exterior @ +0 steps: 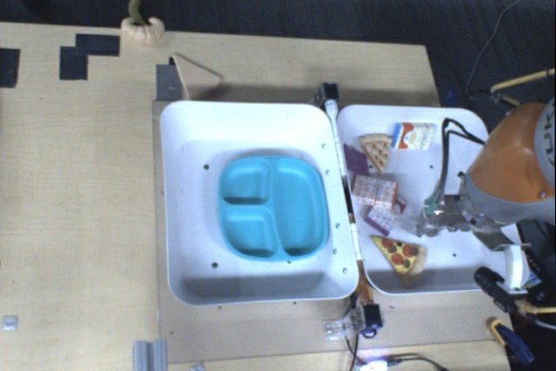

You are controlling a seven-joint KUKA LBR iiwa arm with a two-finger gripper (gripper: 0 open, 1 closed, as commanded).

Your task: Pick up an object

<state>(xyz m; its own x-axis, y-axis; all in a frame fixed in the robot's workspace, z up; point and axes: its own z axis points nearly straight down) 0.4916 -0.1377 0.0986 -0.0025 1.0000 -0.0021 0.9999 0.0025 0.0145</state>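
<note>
Pizza slice [400, 255] at the near edge of the right bin [460, 119], lying flat on the floor, point toward the divider. My likeliest target: it sits just beside my gripper [432, 217], apart from the other pieces. Looks like a toy, thin and light; probably stiff plastic or foam, smooth on top. Low profile, so I judge a pinch across its narrow width near the crust end is the best hold; a grab from straight above may slide off.

Gripper state: I cannot tell. My wrist and the grey body hide that end from the camera.

Right bin contents:
- second pizza slice [376, 150] near the far wall, flat
- small red, white and blue carton [412, 135] just beside it, toward my side
- cluster of printed packets [375, 195] in the middle, overlapping, with a dark purple piece [354, 159] along the divider side
- the near pizza slice, clear of the cluster

Packets look like thin card boxes, light, crushable if squeezed hard; overlapped, so one may drag another.

Left bin [187, 187]: holds a blue divided tray [273, 206], three compartments, sitting roughly centred and tilted slightly. Nothing visible in its compartments. Tray is broad, rigid, shallow-rimmed; a poor fit for a two-finger pinch except at the rim.
</note>
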